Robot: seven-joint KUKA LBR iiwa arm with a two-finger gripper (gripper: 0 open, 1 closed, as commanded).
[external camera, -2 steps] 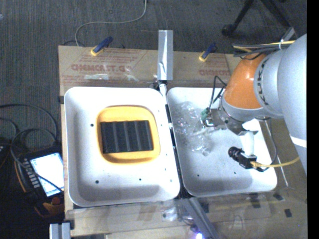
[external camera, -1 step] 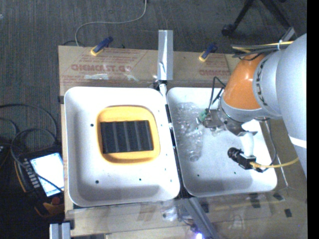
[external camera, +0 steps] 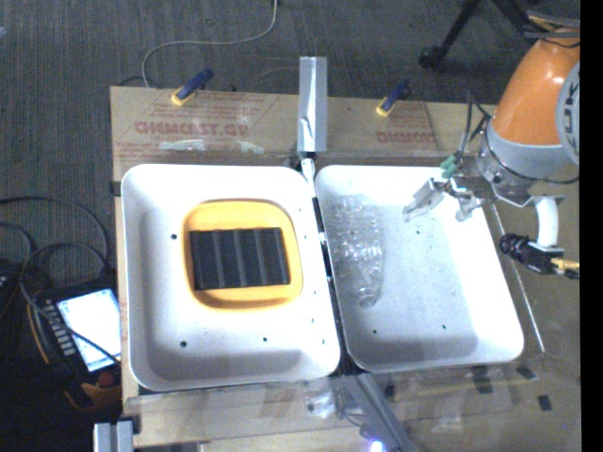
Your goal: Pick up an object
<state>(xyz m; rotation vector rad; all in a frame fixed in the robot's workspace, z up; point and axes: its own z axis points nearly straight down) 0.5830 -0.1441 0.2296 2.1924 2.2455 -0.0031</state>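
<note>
- Two shallow white bins sat side by side on the bench (external camera: 132, 121), the left bin (external camera: 151, 347) and the right bin (external camera: 452, 337) meeting at a central seam.
- Next in size, a yellow tray-like object with a dark ribbed insert (external camera: 242, 253) lay flat near the middle of the left bin, untouched and well apart from the arm.
- Smaller, a clear crumpled plastic bottle (external camera: 360, 250) lay lengthwise in the right bin, close to its left wall; its outline was faint against the white floor.
- Smallest, the hand (external camera: 439, 196) hung over the upper right part of the right bin, near the bottle but apart from it. Nothing was seen between its fingers; whether they stood apart or together could not be told at this size.
- Step judged: approach, with no grasp made.
- Next move, as judged: the bottle was the nearer candidate. The hand would need to travel left and down, square itself across the bottle's narrow width, and close gently, since thin clear plastic is likely to flex or slip.
</note>
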